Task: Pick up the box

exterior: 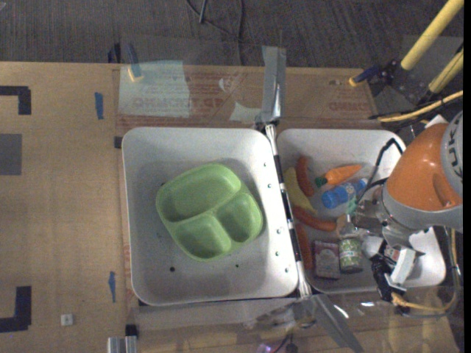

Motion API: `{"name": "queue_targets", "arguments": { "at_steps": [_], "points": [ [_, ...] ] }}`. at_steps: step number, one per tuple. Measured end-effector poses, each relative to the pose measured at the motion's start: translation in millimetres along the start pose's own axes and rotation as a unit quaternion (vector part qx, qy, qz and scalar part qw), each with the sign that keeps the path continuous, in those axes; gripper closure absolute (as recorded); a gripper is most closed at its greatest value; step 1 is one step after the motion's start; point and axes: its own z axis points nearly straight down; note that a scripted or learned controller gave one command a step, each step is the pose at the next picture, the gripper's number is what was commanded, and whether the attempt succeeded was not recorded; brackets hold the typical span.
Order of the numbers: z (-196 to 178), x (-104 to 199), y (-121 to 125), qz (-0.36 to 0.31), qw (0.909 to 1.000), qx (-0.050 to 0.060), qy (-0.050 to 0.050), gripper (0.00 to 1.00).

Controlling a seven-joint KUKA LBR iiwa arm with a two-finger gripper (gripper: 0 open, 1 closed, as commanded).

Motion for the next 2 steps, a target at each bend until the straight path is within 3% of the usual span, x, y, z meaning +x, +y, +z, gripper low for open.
{"name": "queue_targets", "arguments": {
  "at_steps": [1,2],
  "points": [
    [-121,91,42,0.054,0.9984,0.017,0.0,1.0],
    [-335,87,101,0.208,0.9779,0.016,-0.003,1.0]
  ]
}}
